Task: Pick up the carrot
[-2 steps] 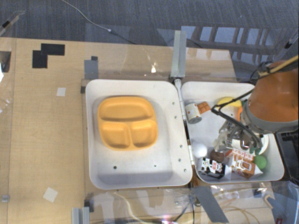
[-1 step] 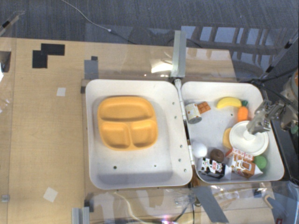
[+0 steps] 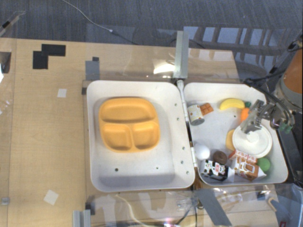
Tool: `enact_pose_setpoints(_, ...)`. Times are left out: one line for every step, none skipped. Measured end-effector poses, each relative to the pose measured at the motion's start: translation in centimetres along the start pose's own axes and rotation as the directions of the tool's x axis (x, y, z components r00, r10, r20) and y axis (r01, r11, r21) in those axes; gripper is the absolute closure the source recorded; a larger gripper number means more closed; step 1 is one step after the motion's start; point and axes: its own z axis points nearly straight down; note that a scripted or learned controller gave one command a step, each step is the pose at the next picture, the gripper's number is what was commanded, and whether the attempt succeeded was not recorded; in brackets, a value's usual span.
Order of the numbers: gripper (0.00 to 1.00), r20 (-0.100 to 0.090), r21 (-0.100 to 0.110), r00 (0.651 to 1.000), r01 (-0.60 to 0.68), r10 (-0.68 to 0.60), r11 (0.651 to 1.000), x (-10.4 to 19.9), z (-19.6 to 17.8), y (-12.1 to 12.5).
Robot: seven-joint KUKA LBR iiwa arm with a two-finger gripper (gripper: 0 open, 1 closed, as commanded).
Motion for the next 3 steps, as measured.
enact_pose_setpoints(1.00, -0.003, 0.000, 0.975, -0.223, 0.223, 0.975, 0.7, 7.6, 7.6)
enact_pose_setpoints(1.00, 0.001, 0.001, 0.932, 0.362, -0.362, 0.932, 1.7, 6.7, 3.5)
enact_pose_setpoints(1.00, -0.004, 0.000, 0.993, 0.119, -0.119, 0.993, -0.2, 15.7, 4.3)
